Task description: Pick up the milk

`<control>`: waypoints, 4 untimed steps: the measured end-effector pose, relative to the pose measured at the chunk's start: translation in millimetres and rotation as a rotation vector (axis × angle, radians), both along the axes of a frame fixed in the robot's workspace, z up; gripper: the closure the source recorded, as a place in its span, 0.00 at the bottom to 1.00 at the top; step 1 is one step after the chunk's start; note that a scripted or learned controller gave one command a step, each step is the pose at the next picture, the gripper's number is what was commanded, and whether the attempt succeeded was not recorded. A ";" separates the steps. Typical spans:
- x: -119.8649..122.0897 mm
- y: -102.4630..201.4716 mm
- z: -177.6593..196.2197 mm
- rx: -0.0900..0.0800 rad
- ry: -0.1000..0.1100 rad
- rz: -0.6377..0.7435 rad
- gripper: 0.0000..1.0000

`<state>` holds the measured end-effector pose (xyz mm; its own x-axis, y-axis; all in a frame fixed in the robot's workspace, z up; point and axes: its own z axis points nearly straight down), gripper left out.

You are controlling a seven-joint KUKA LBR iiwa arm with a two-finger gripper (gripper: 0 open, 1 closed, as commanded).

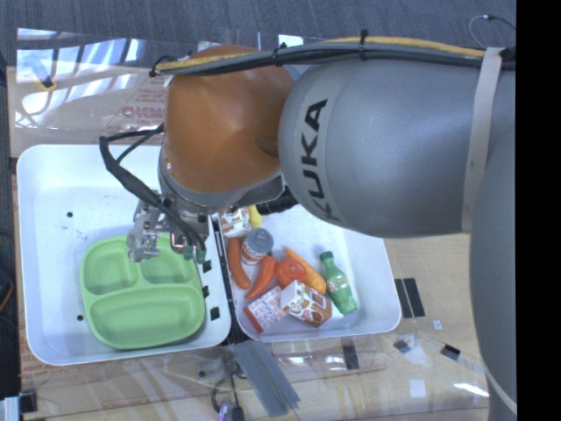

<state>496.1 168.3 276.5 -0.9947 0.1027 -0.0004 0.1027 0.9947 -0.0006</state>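
So from the overhead camera, the gripper (162,239) is hanging over the left bin (44,235), right above the top edge of the green divided plate (140,296), and honestly I can't tell how the jaws stand, since it's a tangle of metal and cable with the big orange wrist crowding in from above. Nothing visible between them as far as I can see. The milk (266,308), a small carton with red and white print, is well off to the jaws' right and a bit nearer the camera's bottom edge, over the divider in the right bin (386,305), down in its lower left corner. It's leaning against or touching a second printed carton (304,303) just beside it, and there's a carrot (262,275) and an orange-red pepper-looking thing (293,271) packed right above it, plus a small jar with a grey lid (255,244) and a green bottle (337,281) further right. My take: the step in hand is really just getting across to the other bin, so lift clear of the bin walls first, then come down on the milk from straight above. I'd line the jaws across the carton's narrow faces so one finger slides into the gap on the bin wall side rather than wedging into the neighbouring carton. Tight spot, so a shallow or off-centre close would probably just shove it around.
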 end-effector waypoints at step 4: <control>-0.7 52.4 -16.1 0.000 -0.002 0.375 1.00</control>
